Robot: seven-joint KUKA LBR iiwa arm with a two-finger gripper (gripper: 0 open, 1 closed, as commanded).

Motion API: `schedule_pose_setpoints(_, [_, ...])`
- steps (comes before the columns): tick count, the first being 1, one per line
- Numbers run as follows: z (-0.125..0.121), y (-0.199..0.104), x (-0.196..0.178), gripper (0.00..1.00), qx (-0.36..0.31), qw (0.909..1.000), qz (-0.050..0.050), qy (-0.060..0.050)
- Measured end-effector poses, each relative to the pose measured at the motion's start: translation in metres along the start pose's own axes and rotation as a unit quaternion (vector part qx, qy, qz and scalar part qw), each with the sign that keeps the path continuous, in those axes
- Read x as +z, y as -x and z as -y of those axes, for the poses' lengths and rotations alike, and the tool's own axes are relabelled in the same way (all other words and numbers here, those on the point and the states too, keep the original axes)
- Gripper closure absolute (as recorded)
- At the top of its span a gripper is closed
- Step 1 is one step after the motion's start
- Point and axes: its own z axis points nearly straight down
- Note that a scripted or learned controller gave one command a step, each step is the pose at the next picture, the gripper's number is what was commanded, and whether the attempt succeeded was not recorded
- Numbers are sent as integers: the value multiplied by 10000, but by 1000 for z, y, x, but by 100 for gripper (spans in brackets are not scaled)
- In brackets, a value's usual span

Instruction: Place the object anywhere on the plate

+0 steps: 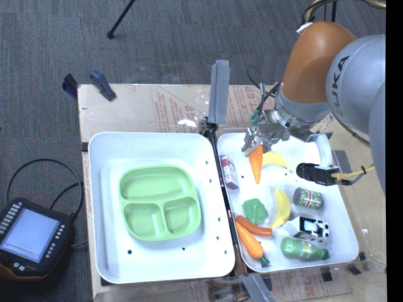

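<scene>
A green divided plate [154, 185] lies in the left white bin [101, 156]. Over the upper left part of the right bin [345, 219], my gripper [254, 142] is shut on the thick end of an orange carrot [255, 164]. The carrot hangs tip down, just right of the wall between the bins. The plate sits well to the left of the gripper and lower in the view.
The right bin also holds a purple packet [228, 172], a banana [281, 207], a green leafy toy [255, 210], a red sausage [254, 226], a second carrot [250, 241], a can [307, 198], a cow-patterned carton [313, 228] and a green bottle [304, 250]. A tablet [28, 234] lies off the bench at left.
</scene>
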Motion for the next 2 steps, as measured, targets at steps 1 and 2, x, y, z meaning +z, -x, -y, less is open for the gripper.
schedule_pose_setpoints(1, [34, -82, 23, 100, -644, 9979, 1, -16])
schedule_pose_setpoints(2, [34, -81, 23, 0, -638, 9980, 1, -13])
